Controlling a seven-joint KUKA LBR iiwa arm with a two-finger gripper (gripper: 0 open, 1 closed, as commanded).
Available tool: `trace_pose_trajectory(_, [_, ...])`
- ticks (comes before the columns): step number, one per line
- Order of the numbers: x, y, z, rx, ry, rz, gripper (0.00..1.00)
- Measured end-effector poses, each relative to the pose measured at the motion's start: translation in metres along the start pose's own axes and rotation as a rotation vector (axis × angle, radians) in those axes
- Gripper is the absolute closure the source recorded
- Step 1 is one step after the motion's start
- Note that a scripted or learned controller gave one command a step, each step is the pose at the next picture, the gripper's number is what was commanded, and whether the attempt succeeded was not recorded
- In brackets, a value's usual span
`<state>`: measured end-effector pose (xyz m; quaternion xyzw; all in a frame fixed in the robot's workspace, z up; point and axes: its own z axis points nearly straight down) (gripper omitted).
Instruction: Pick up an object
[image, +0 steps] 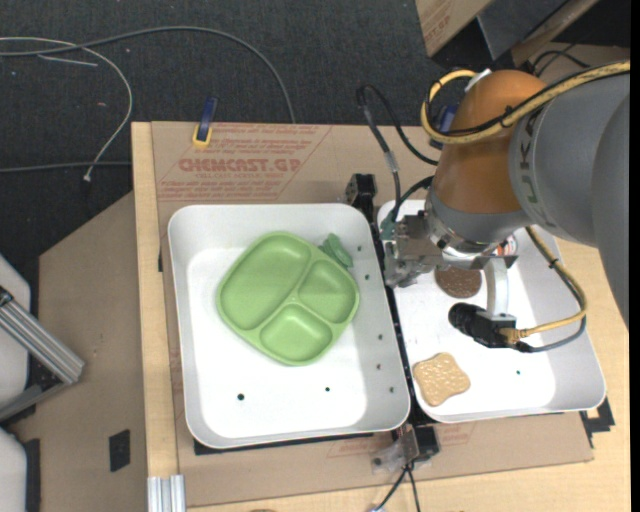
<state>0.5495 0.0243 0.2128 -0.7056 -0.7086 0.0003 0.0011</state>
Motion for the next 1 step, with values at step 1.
trace_pose_trajectory(1, [0.0455,-0.0056,-0.0026,-0.001,0.001,-0.001,1.0])
